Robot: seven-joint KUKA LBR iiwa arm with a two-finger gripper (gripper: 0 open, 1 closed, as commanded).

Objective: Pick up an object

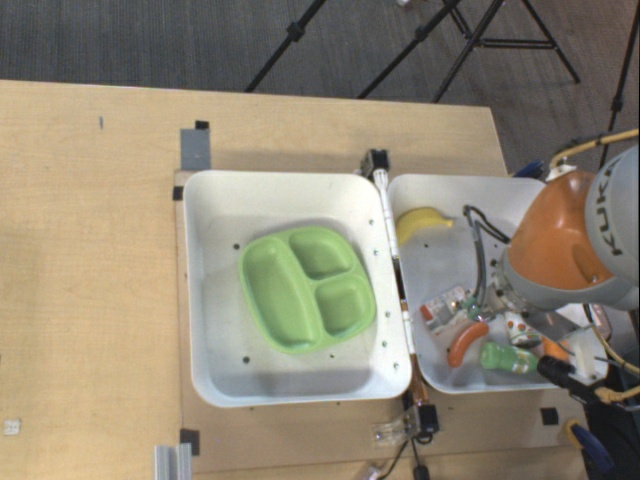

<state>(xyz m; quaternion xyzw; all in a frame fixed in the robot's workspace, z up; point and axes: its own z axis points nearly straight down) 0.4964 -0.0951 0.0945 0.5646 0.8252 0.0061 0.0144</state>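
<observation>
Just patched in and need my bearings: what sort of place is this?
Likely a robotics lab: a bench with two white bins, tripod legs on grey carpet, and the arm.

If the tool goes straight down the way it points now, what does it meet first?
Probably the small clear packet lying in the right bin, just under the tool. The orange piece lies beside it. Depth is unclear from this slanted view.

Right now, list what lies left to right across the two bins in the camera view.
Left bin → green divided tray → right bin → yellow banana → orange piece → green bottle → orange band on the arm.
</observation>
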